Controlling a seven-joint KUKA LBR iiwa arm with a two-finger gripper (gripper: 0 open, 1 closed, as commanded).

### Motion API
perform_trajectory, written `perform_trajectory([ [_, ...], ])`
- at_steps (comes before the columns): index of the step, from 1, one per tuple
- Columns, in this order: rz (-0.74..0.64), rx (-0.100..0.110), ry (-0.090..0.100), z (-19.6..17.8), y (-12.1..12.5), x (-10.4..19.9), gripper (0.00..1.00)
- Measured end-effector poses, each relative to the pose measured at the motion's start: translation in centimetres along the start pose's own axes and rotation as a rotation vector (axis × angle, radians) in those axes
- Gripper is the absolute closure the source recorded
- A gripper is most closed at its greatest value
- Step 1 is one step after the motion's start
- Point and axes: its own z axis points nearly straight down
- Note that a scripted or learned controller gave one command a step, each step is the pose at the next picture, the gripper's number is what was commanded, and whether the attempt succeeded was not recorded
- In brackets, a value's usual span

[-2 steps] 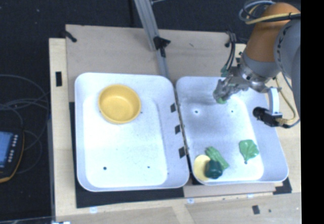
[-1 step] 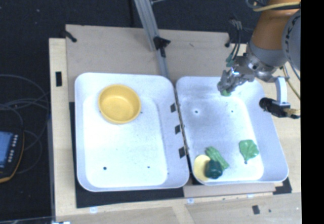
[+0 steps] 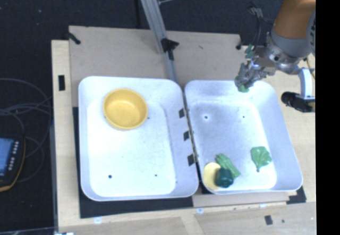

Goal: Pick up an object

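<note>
My gripper (image 3: 245, 83) hangs over the far edge of the right bin (image 3: 234, 122), near its back right corner. A small green object (image 3: 243, 89) shows at the fingertips, and the fingers look shut on it. In the bin's near part lie a green leafy piece (image 3: 260, 156), a green elongated piece (image 3: 228, 164), a dark teal ball (image 3: 224, 178) and a yellow piece (image 3: 211, 175). The last three touch one another at the near left corner.
A yellow bowl (image 3: 125, 108) sits upright in the far left part of the left bin (image 3: 133, 175). A grey metal strut (image 3: 154, 10) slants down from the back to the gap between the bins. The orange-banded arm (image 3: 295, 16) stands at the right.
</note>
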Motion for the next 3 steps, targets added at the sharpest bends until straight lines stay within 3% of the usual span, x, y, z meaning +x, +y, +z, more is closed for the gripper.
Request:
perform_trajectory([
  [1, 0.0, 0.002, 0.0, -2.3, 0.0, -0.1, 1.0],
  [3, -0.003, 0.003, 0.001, -2.3, -3.7, 8.3, 1.0],
])
